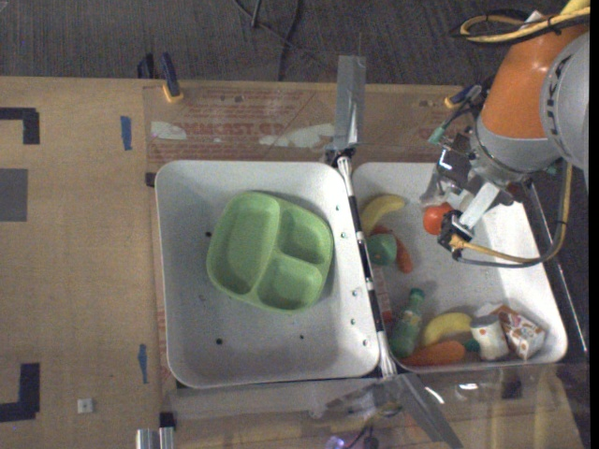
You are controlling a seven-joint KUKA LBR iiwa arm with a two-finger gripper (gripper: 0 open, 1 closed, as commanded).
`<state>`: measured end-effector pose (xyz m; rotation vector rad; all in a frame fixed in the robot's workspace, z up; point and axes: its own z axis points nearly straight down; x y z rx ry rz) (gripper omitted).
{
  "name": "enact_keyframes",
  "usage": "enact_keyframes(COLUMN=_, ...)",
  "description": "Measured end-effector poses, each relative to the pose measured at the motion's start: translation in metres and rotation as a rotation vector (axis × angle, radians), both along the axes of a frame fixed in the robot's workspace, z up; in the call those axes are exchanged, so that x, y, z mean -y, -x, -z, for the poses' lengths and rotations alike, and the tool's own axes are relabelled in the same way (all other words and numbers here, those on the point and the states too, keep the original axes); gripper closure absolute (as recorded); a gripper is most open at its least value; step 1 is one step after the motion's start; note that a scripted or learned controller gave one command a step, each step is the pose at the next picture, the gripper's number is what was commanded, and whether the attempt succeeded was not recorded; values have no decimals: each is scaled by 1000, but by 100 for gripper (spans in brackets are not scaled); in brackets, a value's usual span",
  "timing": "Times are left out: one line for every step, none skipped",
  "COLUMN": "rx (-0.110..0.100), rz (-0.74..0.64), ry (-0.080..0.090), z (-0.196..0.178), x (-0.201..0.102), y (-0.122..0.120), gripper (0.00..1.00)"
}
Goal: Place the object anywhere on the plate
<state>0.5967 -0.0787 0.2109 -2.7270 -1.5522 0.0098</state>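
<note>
You are looking down on the gripper (442, 197) hanging over the far side of the right bin (510, 274), with the grey and orange arm (529, 96) running off the frame's upper right corner, so most of the arm is cut off. The wrist body covers the gripper from above, and you cannot tell whether it is released or clenched.

Just below the gripper, on the side nearer you, sits a red round piece (434, 219). Its right edge is hidden behind robot hardware, and you cannot tell whether the gripper touches it or stands just above it. It lies in the right bin, not on the plate (271, 251).

The green plate, with its three compartments, is well apart from the gripper toward the view's left, in the left bin (187, 335), across the wall the two bins share.

Between the gripper and that wall you see a yellow banana (382, 210). Just below it is a green piece (381, 249) of a shape too blurred to name, with an orange-red stick (403, 258) against it.

Farther below the gripper, along the near rim, a green bottle (407, 324), a second banana (446, 325), an orange carrot (433, 354), a white cup (487, 337) and a small carton (520, 333) crowd together, overlapping so that their outlines are hard to separate.
</note>
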Motion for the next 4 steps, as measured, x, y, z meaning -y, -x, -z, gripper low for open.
enact_keyframes(rx=6, rz=-159, ry=0, z=10, x=-63, y=-43, gripper=100)
enact_keyframes(rx=1, rz=-324, ry=-2, z=28, x=-119, y=-30, gripper=100)
enact_keyframes(rx=2, rz=-420, ry=-3, z=28, x=-115, y=5, gripper=100)
enact_keyframes(rx=2, rz=-419, ry=-3, z=28, x=-115, y=5, gripper=0)
